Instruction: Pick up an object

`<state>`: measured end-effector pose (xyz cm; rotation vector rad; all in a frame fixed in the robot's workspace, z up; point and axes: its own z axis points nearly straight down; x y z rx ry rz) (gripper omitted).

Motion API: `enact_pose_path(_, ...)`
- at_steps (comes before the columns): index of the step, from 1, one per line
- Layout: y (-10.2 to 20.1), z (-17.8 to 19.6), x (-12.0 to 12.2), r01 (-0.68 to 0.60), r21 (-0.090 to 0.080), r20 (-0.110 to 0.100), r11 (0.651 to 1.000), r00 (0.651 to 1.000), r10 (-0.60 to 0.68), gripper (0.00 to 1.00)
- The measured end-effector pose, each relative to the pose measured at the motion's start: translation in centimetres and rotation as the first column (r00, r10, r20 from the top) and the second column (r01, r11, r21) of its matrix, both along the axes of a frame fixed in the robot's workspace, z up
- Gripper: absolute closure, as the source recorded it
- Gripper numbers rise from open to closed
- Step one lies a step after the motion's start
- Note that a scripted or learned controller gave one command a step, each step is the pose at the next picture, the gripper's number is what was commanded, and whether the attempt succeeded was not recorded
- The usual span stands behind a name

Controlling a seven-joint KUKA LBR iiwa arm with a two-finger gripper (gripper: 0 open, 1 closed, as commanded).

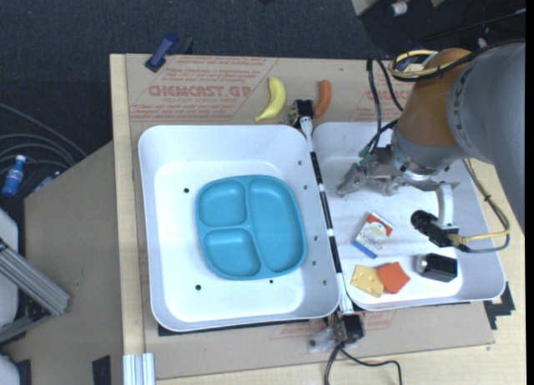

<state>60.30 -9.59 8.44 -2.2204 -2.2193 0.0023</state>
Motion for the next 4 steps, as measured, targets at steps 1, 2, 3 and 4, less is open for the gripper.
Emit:
enact_pose_path(1, 0.3, 0.1, 5.5, -0.001, -0.001, 0.004, 1.000, 1.000, 0.001, 0.00)
enact_pose_path(2, 0.1, 0.0, 2.4, 0.000, 0.000, 0.000, 1.000, 1.000, 0.000, 0.00)
enact_pose_path(3, 0.0, 0.1, 6.4, -0.002, -0.001, 0.004, 1.000, 1.000, 0.002, 0.00)
enact_pose_path(4, -1.3, 0.0, -2.8, 0.001, 0.000, 0.000, 1.000, 1.000, -0.001, 0.00)
